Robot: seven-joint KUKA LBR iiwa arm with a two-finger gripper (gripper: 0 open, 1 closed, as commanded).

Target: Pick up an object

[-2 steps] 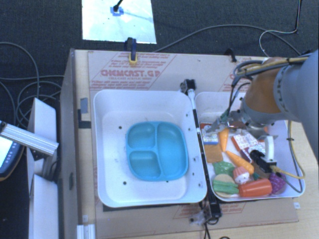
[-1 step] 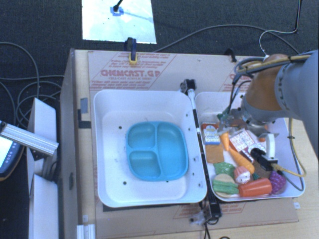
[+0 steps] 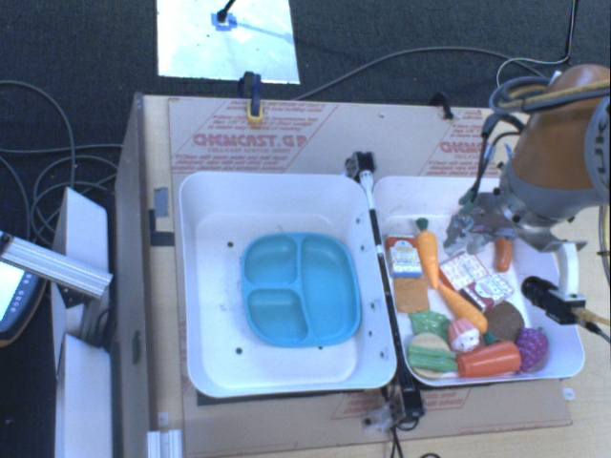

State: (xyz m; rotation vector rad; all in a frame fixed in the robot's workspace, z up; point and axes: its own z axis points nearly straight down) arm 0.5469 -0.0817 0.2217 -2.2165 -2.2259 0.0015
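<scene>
orange carrot (image 3: 429, 257) | right bin (image 3: 571, 359) | just left of gripper (image 3: 468, 227)

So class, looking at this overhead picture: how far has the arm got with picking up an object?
Done: the gripper has reached over the right bin, beside the upright carrot. In hand: nothing shows between its fingers. Left: grasping and lifting an item; the toy food lies in the bin, and the blue tray sits in the left bin.

1. Dark carpeted floor (image 3: 76, 36) surrounds the bench.
2. A pale square sheet (image 3: 227, 27) lies on the floor at the far side.
3. Grey cables (image 3: 38, 132) trail over the floor at left.
4. The bench top (image 3: 286, 132) is a brown printed board.
</scene>
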